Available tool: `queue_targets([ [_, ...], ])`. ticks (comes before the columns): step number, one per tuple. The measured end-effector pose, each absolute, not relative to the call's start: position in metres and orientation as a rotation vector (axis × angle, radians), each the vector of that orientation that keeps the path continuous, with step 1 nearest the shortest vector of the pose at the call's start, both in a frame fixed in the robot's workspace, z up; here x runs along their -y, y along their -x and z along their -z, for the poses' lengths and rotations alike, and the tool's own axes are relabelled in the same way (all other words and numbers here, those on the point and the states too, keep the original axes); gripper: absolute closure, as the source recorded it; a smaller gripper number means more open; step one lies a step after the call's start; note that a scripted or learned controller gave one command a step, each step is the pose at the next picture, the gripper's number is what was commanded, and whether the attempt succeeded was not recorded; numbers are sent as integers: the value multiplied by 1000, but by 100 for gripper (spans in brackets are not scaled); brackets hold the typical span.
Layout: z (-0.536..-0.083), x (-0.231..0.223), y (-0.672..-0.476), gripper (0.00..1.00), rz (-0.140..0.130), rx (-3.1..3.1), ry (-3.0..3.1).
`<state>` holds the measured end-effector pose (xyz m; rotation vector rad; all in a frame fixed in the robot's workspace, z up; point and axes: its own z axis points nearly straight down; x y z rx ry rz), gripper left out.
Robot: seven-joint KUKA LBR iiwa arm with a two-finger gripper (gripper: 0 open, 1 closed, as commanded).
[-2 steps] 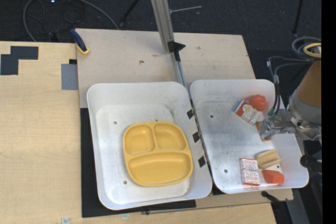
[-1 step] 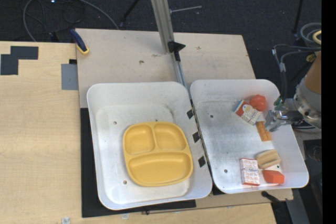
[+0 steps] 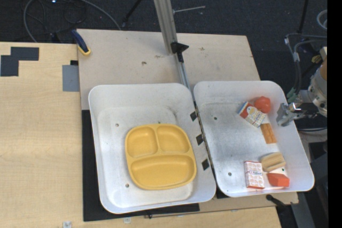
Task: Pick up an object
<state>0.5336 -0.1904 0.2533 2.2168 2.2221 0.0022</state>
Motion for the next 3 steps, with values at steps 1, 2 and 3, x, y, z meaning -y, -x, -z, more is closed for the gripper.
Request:
queue_targets([
  [1, -253, 130, -551, 100, -1, -2229, -2216],
  [2, -258, 75, -566, 100, -1, -2230, -2216],
  [3, -241, 23, -573, 100, 3, -2231, -2219],
])
